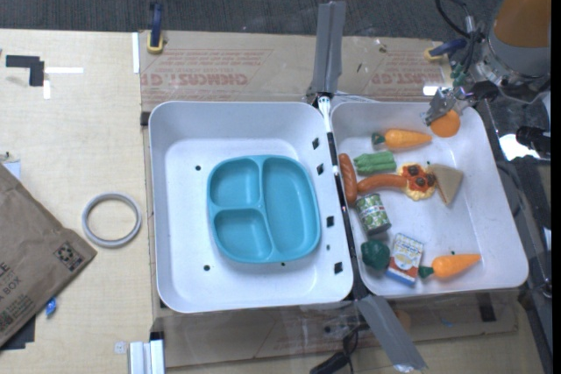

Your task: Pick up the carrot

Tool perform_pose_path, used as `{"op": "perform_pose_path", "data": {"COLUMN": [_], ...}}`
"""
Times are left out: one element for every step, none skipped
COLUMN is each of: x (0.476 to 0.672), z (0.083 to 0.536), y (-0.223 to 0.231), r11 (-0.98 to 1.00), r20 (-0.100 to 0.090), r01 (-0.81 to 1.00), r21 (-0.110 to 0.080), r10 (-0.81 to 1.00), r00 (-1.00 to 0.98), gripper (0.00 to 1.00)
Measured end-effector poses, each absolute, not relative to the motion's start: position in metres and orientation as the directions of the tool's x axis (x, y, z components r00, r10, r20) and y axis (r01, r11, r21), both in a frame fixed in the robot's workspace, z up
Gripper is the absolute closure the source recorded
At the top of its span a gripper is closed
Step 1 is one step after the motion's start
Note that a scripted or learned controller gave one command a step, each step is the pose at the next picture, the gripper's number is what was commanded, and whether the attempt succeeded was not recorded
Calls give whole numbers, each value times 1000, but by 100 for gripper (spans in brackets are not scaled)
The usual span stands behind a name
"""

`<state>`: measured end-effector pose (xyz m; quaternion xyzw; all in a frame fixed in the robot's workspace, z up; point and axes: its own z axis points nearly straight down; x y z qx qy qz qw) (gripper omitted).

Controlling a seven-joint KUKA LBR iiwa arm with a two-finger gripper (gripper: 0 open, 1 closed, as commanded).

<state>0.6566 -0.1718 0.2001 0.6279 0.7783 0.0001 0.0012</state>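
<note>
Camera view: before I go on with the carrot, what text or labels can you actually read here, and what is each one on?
"BOX": brown cardboard box, bottom left; the letters above it are cut off.
Red mirrored lettering on the cardboard strip behind the bins: not reliably readable.
Green can label: too small.
Small carton print: too small.

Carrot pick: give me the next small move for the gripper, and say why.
Probably shift the gripper leftward and down over the nearer carrot. It hangs at the right bin's far right corner, beside an orange ball, not above either carrot. The second carrot lies far off at the near edge.
</note>
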Motion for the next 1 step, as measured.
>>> {"op": "perform_pose_path", "data": {"x": [613], "z": [200], "y": [-98], "r11": [89], "r20": [-1], "r01": [996], "r21": [-1], "r10": [996], "r00": [-89], "gripper": [100]}}
